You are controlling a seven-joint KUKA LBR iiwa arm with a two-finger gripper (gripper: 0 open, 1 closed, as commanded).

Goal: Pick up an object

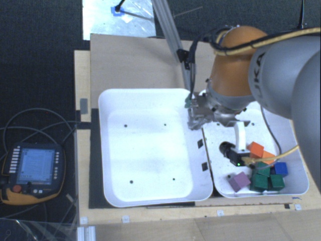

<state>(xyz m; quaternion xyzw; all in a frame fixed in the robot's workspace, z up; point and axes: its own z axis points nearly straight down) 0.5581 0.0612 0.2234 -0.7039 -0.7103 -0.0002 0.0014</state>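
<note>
My gripper [195, 119] hangs under the orange-banded wrist, over the wall shared by the two white bins, at the upper left corner of the right bin [299, 186]. Loose blocks crowd that bin's near right corner: an orange block [256, 149], a blue block [280, 168], green blocks [262, 180] and a purple block [239, 181]. They lie well to the right of and nearer than the gripper. Nothing is seen held in it. The arm hides the far part of the right bin.
The left bin [107, 134] lies left of the gripper. A slanted metal pole [168, 26] comes down from the top to the wrist. A teach pendant [32, 172] with cables lies off the bench at the left.
</note>
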